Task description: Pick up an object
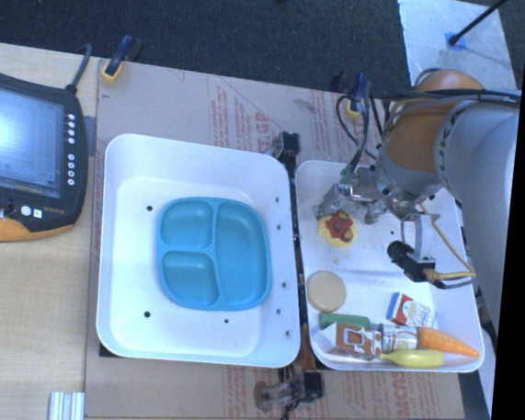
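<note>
Gripper (344, 206) hovers over a toy pizza slice (338, 228) in the right bin (474, 313). Its grip state cannot be told. Blue divided plate (213, 252) occupies the left bin (126, 237)

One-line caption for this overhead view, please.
Arm's pincer over pizza toy in right bin; blue tray in left bin.

One fixed camera watches me from above, tilted slightly so it looks down across the light wooden table (21, 320) at a slant. It sits far enough back to take in both shallow white plastic bins (121, 237) side by side, plus a strip of dark floor (217, 15) along the top. My grey arm (474, 169) enters from its right.
</note>
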Controlling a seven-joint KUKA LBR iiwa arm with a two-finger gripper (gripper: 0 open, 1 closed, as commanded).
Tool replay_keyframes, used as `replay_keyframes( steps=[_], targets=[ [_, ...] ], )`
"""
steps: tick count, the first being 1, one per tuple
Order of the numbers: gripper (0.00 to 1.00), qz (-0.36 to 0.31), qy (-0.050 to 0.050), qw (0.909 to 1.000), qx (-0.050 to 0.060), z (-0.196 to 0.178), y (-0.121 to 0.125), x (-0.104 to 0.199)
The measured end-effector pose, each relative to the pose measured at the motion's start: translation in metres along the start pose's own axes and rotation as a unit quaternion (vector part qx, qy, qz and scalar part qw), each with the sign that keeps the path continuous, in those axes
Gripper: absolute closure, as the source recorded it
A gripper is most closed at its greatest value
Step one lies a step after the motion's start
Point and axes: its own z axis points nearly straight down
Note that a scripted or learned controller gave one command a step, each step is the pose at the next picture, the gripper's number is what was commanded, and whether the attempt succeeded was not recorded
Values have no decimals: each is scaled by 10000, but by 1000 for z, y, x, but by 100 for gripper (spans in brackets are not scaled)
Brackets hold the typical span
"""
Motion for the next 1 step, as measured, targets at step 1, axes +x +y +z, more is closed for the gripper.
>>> replay_keyframes(
  steps=[1],
  targets=[
    [0, 12, 1, 10000, -3, 0, -1, -10]
  ],
)
